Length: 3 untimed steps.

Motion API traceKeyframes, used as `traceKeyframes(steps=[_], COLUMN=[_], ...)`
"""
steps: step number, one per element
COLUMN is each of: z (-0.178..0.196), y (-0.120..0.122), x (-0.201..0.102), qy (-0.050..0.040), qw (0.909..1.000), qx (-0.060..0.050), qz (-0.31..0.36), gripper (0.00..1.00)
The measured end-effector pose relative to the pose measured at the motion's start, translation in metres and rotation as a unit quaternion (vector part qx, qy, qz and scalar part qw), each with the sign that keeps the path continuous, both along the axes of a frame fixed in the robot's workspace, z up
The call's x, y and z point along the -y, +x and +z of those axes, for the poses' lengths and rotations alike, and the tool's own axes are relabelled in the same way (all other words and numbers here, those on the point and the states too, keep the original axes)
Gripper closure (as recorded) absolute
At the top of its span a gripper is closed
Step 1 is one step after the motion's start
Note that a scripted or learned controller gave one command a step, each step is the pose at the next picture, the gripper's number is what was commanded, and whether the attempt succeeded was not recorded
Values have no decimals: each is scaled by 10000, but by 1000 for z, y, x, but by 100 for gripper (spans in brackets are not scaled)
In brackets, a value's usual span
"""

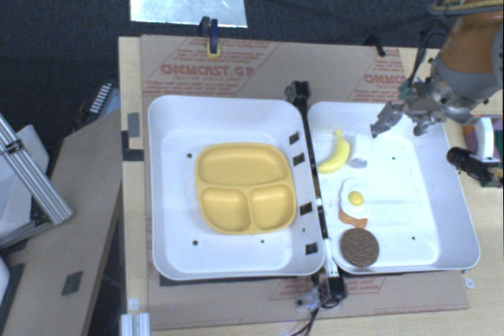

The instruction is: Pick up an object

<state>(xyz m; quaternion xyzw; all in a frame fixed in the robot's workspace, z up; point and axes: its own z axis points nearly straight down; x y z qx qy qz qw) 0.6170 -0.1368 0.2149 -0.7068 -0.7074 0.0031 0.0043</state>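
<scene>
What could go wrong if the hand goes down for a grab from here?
The hand hangs over bare floor of the right bin, so a straight drop likely closes on nothing. The banana, fried egg and brown patty crowd the divider, so reaching for them risks bumping it.

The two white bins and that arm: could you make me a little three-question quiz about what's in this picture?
1. True or false: the yellow divided plate lies in the left bin.
2. Which item in the right bin lies nearest the gripper? A) brown round patty B) banana C) fried egg
3. Fill in: the divided plate has ___ compartments.

Key: 1. True. 2. B; the gripper hovers over the bin's far end with nothing between its fingers. 3. Three.
</scene>
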Motion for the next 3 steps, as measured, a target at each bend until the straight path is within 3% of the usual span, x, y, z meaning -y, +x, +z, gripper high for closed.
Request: traceKeyframes(steps=[1, 3], z=[7, -98], y=[3, 2], x=[0, 6], qy=[-8, -7], qw=[10000, 10000], qx=[58, 36], qz=[11, 0], gripper=[0, 0])
